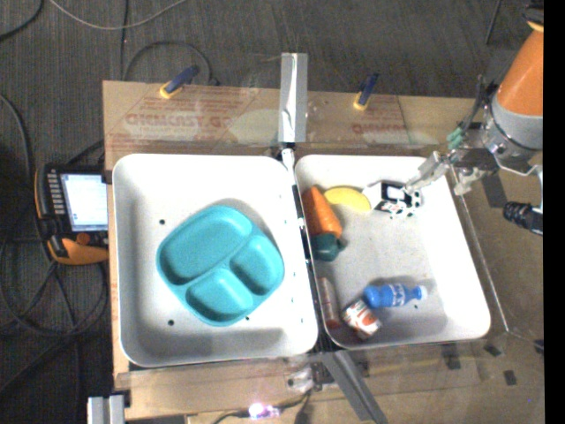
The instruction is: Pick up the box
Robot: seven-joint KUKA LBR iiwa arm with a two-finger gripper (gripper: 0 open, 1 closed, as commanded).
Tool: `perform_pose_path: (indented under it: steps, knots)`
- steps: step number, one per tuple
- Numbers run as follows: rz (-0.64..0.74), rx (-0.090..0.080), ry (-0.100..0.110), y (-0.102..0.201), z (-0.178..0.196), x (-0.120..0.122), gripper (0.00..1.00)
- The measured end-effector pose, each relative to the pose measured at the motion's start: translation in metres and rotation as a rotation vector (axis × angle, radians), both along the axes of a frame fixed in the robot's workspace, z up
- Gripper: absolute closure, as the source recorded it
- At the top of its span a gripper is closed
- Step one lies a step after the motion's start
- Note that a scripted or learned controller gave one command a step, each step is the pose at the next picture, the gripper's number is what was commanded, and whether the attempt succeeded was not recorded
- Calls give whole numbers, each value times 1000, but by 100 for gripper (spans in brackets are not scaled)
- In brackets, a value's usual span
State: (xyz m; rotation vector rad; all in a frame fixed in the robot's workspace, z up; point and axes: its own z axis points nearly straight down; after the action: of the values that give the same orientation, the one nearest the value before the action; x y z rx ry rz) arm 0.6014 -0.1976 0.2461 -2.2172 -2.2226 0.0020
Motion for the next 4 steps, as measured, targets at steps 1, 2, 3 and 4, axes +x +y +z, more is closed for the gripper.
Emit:
perform_pose_path:
  steps: [1,2,3,4]
  knots:
    - [-78,-1,2,23,-136,-27,0]
    - [23,5,-23,-12,-153,-85,0]
    - [-188,-1,-26,-3,-154,-108,0]
    - [-189,-2,-24,-4,-145,-108,100]
